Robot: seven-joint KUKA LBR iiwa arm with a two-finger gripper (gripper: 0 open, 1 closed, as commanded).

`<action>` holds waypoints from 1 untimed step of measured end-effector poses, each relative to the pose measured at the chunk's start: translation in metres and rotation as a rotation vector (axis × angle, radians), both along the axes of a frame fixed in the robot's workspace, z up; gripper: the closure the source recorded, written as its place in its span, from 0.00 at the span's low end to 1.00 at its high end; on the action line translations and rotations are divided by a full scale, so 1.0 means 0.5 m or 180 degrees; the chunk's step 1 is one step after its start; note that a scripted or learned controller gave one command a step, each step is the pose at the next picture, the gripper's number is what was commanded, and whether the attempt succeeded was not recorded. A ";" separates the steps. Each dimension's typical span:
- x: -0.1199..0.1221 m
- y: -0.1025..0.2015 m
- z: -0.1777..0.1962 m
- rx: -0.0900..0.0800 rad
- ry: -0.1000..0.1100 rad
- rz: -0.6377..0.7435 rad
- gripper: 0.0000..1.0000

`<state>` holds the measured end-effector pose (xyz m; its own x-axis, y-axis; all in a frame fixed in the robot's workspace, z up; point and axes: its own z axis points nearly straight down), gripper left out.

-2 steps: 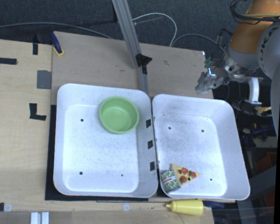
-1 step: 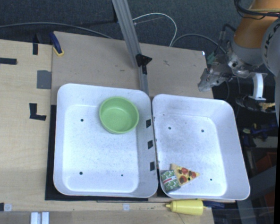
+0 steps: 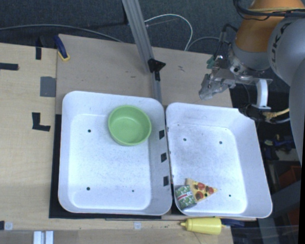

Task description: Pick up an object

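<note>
One fixed camera looks down at a slant from above the bench, far enough back to take in both white bins, the arm entering from the right.

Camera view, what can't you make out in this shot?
- Gripper: small and blurred above the right bin; open or shut cannot be told.
- Packet beside the pizza slice: print too small to read.
- Yellow bottle: its upper side tucked under the right bin's front rim.
- Arm: cut off by the top and right edges.
</note>
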<state>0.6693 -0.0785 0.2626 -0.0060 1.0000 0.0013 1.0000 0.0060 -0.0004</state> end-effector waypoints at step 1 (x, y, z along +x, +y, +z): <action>-0.001 0.112 0.003 0.0002 0.0003 0.0003 1.00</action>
